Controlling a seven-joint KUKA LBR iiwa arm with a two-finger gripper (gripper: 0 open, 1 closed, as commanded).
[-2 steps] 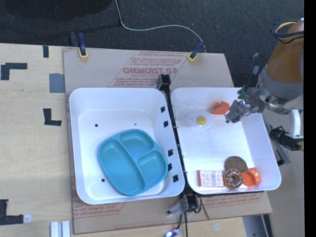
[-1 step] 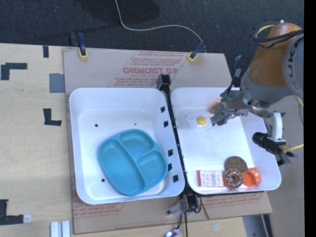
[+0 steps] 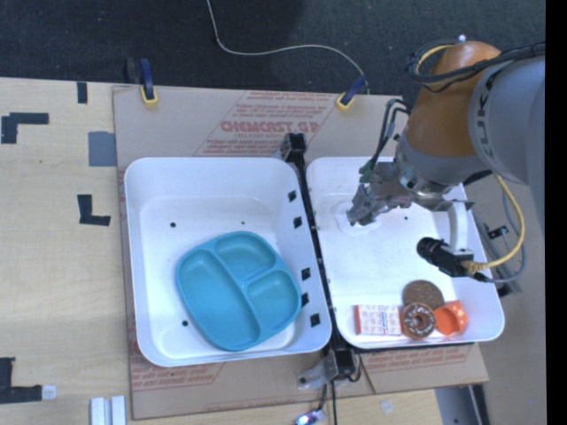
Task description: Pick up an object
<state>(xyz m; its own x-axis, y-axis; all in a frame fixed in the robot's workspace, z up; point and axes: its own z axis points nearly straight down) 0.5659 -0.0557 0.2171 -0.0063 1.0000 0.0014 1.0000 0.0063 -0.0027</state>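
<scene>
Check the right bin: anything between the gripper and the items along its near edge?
Nothing visible. The gripper hangs over the far part of the right bin; bare white floor lies between it and the donut, brown disc, orange piece and packet.

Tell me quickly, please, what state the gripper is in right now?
Two-finger gripper: cannot be told; it hangs over the far part of the right shallow white bin.

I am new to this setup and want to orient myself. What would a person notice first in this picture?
Probably the bright blue divided plate, lying alone in the left bin. Next comes the grey and orange arm reaching in from the right, its hand low over the far part of the right bin. A small cluster sits at that bin's near edge: a red and white packet, a sprinkled donut, a brown round piece and an orange item.
</scene>
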